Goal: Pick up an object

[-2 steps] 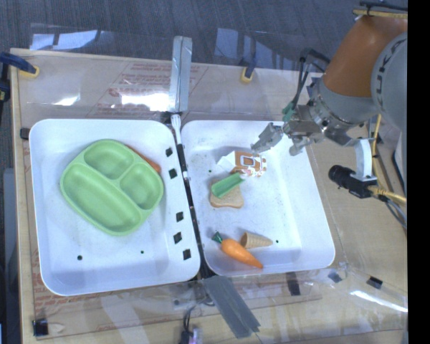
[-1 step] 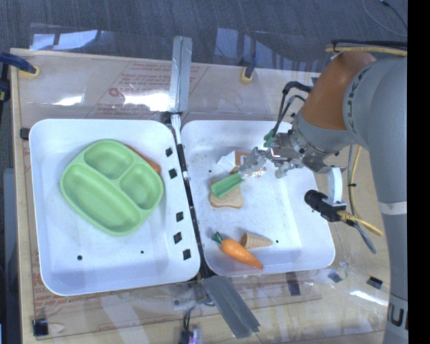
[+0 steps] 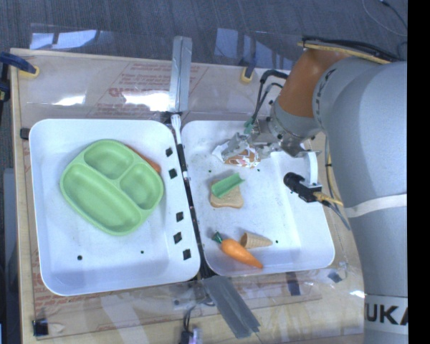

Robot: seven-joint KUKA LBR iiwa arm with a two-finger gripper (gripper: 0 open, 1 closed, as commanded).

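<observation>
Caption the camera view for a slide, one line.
KUKA arm's claw over a crinkled wrapper in the right bin; green divided plate in the left bin.

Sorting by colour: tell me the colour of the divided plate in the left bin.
Light green. The plate shows best in the camera view.

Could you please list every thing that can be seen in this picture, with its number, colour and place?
left bin: 1, white, left half of the bench
right bin: 1, white, right half of the bench
divided plate: 1, green, in the left bin
orange item: 1, orange, mostly hidden under the plate's right edge
crumpled wrapper: 1, clear with red print, top of the right bin
sandwich toy: 1, tan with green, middle of the right bin
carrot: 1, orange, near the right bin's front
cone: 1, tan, touching the carrot
arm: 1, grey with orange band, from the right
hand: 1, dark, at the wrapper
</observation>
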